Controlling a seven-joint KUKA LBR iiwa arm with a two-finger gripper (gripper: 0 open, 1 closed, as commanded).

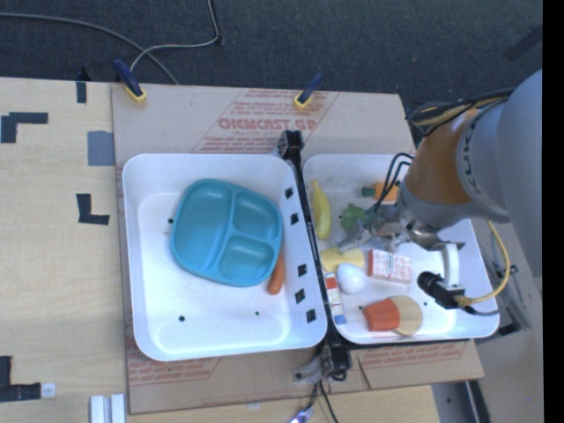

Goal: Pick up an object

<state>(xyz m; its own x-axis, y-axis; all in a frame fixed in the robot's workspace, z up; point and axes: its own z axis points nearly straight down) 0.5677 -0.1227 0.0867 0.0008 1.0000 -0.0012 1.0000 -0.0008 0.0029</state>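
While the claw [368, 229], grip state unclear, hovers, the green toy [354, 215] lies just beside it.

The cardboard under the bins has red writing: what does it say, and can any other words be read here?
"CHEMCAST GP", roughly, in blurred red on the cardboard sheet; smaller red lines beneath it are unreadable.
Red-and-white packet in the right bin: print too small.
Bottom cardboard edge: red print, too blurred.

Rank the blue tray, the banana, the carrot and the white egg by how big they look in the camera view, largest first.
1. Blue tray
2. Banana
3. Carrot
4. Egg; more compact than the carrot, so their order is unsure.
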